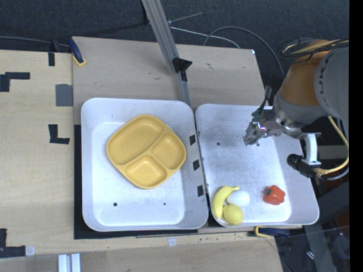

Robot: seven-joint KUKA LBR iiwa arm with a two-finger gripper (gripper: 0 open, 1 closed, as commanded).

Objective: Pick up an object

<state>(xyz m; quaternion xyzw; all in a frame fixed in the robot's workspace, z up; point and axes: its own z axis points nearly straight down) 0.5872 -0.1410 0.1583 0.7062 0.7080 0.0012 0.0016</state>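
Note:
My gripper point(253, 135) hangs over the upper middle of the right bin point(238, 163), with nothing visible between its fingers. A red pepper-like object point(274, 195) lies near the bin's lower right, well below the gripper. At the bin's lower left corner a yellow banana point(223, 196), a white egg point(240, 198) and a yellow lemon point(232, 213) sit bunched together. The grey arm with its orange band point(303, 86) comes in from the right.
The left bin point(96, 208) holds a yellow three-compartment plate point(146, 151) turned at an angle. A grey metal pole point(164, 33) slants across the bench top toward the seam between the bins. Cables run beside the arm at the right.

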